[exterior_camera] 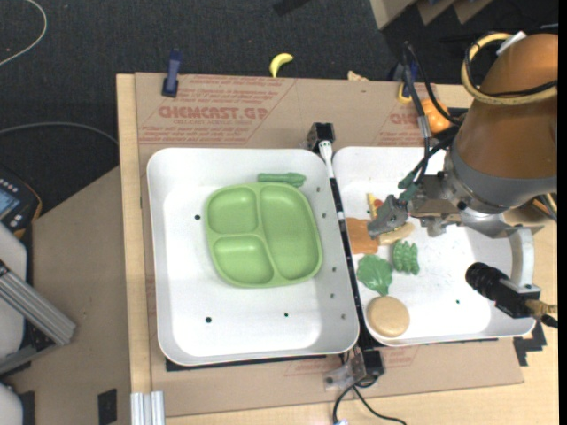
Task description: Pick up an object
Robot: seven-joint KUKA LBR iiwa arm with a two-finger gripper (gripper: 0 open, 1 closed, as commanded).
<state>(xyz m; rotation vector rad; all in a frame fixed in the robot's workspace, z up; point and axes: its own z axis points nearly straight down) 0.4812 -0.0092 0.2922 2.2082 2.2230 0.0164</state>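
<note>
My gripper [388, 219] hangs low over the left part of the right bin [461, 321], the grey and orange arm reaching in from the right. Directly beneath and beside it lie an orange slab [358, 235] and a pale yellow piece [400, 230], partly hidden by the gripper. I cannot tell whether it touches either one. A small red and orange bit [376, 204] sits just behind the gripper. Nearer the front lie a ridged green toy [406, 258], a leafy green toy [375, 274] and a round tan bun [388, 316].
The left bin [177, 308] holds a green divided plate [263, 235] with a green pod [282, 180] at its far edge. A black clip [321, 136] sits on the ridge between the bins. A yellow banana [280, 62] lies on the floor beyond the bench.
</note>
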